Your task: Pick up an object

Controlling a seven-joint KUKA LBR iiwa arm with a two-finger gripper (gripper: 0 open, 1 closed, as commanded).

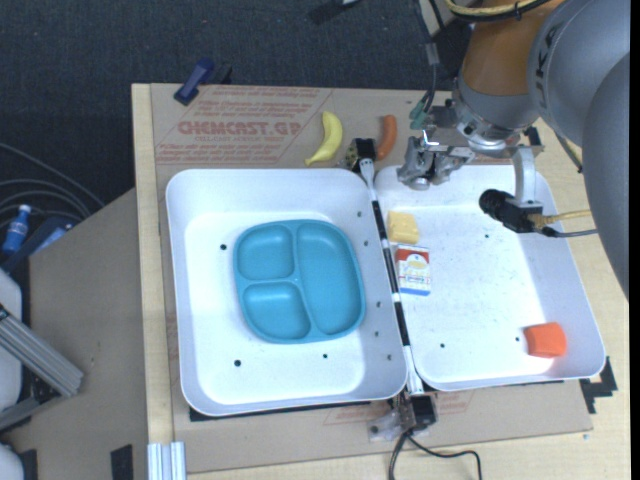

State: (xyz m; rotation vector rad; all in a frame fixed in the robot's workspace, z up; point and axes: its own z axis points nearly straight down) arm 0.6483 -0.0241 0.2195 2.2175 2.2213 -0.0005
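My gripper [424, 165] hangs over the far left corner of the right bin [560, 268], just beyond a yellow block [403, 228] that lies near the bin's left wall. A small red, white and blue carton [413, 271] lies just in front of the block. An orange block [546, 340] rests in the near right corner. I see nothing held in the gripper. The arm's grey body and orange band hide the bin's far right corner.
The left bin [200, 218] holds a blue divided plate [298, 279]. On the bench behind the bins lie a banana [326, 138] and a small orange piece [387, 134]. A black fitting [505, 209] on a white bracket hangs from the wrist over the right bin.
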